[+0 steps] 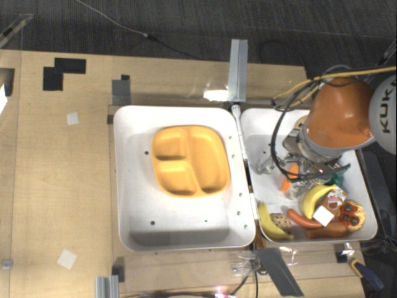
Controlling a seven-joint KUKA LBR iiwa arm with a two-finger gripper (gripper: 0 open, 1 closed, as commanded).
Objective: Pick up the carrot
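A small orange carrot [286, 185] lies in the right bin [260, 129], mostly covered by the gripper [298, 174], so just a short orange piece shows at the gripper's lower left. The arm reaches in from the right, and its orange band [338, 113] hangs over the bin's middle, hiding the wrist. The gripper is low in the bin, right at the carrot; whether they touch cannot be made out.
A yellow divided tray [189, 160] sits in the left bin [133, 216]. In the right bin's front lie two bananas [315, 197] [271, 222], a red sausage [303, 219] and a brown toy [348, 215]. Cables [276, 141] loop beside the arm.
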